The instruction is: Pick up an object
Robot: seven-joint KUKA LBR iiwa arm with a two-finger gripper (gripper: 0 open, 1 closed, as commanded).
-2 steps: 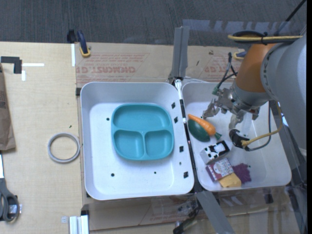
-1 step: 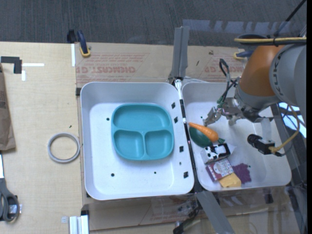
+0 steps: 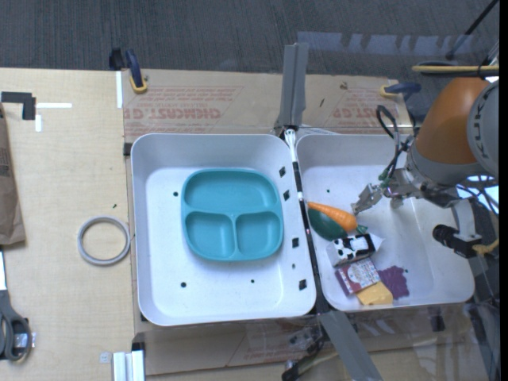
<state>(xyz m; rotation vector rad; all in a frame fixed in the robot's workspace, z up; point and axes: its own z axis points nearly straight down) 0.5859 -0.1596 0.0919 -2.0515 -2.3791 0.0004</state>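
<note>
The arm enters from three o'clock, its orange band (image 3: 451, 125) high over the right bin (image 3: 421, 205), and its hand (image 3: 371, 198) hangs low inside that bin, tipped toward nine o'clock. The fingers (image 3: 364, 199) look narrowly parted with nothing between them, though they are small and hard to read with certainty. The loose objects lie in a cluster toward seven o'clock of the hand, along the bin's left side: an orange carrot (image 3: 331, 212) lies slanted just beside the fingertips but apart from them, and a dark green piece (image 3: 324, 225) rests against its lower edge. Toward six o'clock from those sits a small black-and-white item (image 3: 350, 248), then a flat red-and-white packet (image 3: 359, 274), a yellow wedge (image 3: 375, 294) touching the packet's lower corner, and a purple piece (image 3: 395, 280) at the wedge's three o'clock side. The left bin (image 3: 155, 236) holds a teal divided plate (image 3: 233, 215), lying flat near its centre, with three compartments. On the bare wooden bench (image 3: 55, 173), well off at nine o'clock of the left bin, lies a pale ring (image 3: 86, 248), and scissors (image 3: 14, 333) show at the frame's lower left corner.
</note>
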